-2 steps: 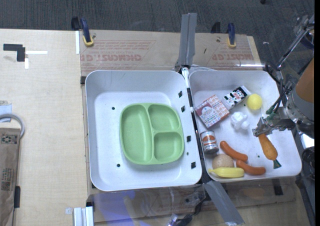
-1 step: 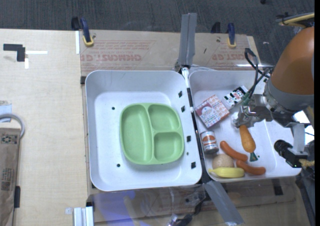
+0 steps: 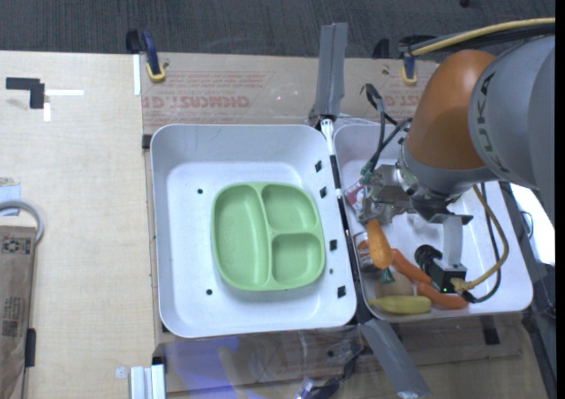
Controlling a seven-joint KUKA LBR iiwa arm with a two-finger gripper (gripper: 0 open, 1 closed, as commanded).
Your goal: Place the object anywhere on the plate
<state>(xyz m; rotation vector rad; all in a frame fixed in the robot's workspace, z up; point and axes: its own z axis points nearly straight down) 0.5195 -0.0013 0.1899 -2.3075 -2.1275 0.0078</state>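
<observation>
A green three-compartment plate (image 3: 265, 234) lies in the middle of the left bin (image 3: 181, 168) with nothing on it. My gripper (image 3: 378, 208) is low over the left part of the right bin (image 3: 508, 296). Just below it, touching or nearly touching, is a short orange carrot-like piece (image 3: 379, 245); whether it is gripped is hidden by the wrist. A longer orange-red carrot (image 3: 422, 277) lies slanted toward the bin's front. At the front edge lies a yellow banana-like object (image 3: 403, 304).
The arm's orange band and grey body cover most of the right bin's back half. A small red item (image 3: 352, 197) peeks out by the divider between the bins. Cardboard and a pale bench surround the bins.
</observation>
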